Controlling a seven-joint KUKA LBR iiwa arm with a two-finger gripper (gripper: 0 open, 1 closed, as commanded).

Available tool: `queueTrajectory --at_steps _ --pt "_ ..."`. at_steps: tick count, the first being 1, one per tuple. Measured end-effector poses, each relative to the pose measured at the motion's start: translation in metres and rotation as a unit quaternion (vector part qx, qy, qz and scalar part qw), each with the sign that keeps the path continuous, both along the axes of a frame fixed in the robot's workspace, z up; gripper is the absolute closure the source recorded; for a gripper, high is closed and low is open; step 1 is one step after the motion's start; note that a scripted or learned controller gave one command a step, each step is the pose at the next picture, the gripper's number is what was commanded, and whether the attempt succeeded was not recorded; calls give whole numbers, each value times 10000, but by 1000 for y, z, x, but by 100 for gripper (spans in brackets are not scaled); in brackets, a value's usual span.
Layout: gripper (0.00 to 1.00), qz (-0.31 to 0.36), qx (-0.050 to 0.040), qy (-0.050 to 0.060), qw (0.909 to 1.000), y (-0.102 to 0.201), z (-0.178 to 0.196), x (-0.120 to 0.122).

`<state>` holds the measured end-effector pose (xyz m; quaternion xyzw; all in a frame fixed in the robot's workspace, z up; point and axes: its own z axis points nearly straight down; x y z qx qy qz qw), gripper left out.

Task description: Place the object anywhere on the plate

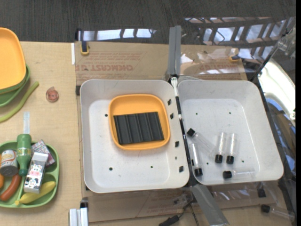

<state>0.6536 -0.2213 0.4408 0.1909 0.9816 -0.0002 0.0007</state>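
1. Camera view, left bin [94,173]: white and shallow, resting on cardboard [113,62] on the counter [51,126]. It touches the right bin [263,126] along their shared middle edge.
2. Plate [139,102]: orange, with rounded corners. It lies flat in the upper middle of the left bin, clear of the walls.
3. Slab [139,128]: black, ribbed and rectangular. It lies flat on the plate and covers most of the plate's floor. The ribs run from the far edge to the near edge. No part overhangs the rim.
4. Right bin: five clear tubes with black caps lie in its near half.
   - One tube [194,157] lies along the left wall.
   - A second [200,139] is angled just beside it.
   - Two [220,146] lie side by side near the middle, caps toward the camera.
   - One [240,174] lies along the near wall.
5. Tool: its state cannot be told from this view.
6. Counter, left side:
   - A green tray [47,192] holds toy food and small cartons.
   - A second orange plate [9,60] sits on green ware at the far left edge.
   - A small pink item [52,94] lies between that plate and the left bin, apart from both.
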Motion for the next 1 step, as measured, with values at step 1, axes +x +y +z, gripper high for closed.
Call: queueTrajectory --at_steps 1 --pt "100 1358 5 -3 9907 0 0 -1"
